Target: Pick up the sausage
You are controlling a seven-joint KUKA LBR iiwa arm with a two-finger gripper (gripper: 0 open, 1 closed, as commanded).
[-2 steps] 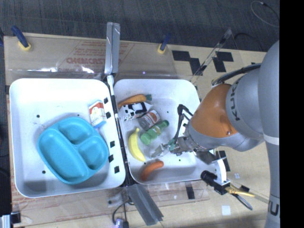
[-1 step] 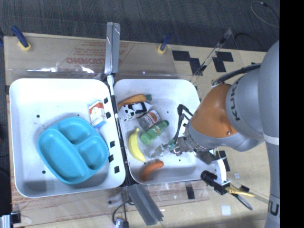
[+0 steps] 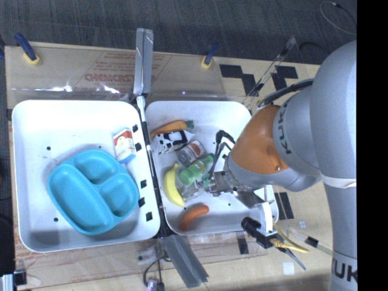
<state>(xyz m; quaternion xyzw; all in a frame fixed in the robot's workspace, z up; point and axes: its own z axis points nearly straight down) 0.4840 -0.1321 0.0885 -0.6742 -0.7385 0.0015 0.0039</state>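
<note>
The sausage (image 3: 193,215), reddish-brown and short, lies near the front wall of the right bin (image 3: 233,111), just right of the banana's lower tip. My gripper (image 3: 208,183) hangs low in that bin, up and to the right of the sausage, right beside the green bottle (image 3: 195,170). A small gap of white bin floor separates the gripper from the sausage. The grey arm with its orange band (image 3: 262,150) covers the right part of the bin.
A yellow banana (image 3: 173,188), a can (image 3: 191,151), a black-and-white item (image 3: 167,141) and a carrot (image 3: 171,127) crowd the right bin's left half. In the left bin (image 3: 30,120) sit a blue divided plate (image 3: 92,190) and a small carton (image 3: 124,144).
</note>
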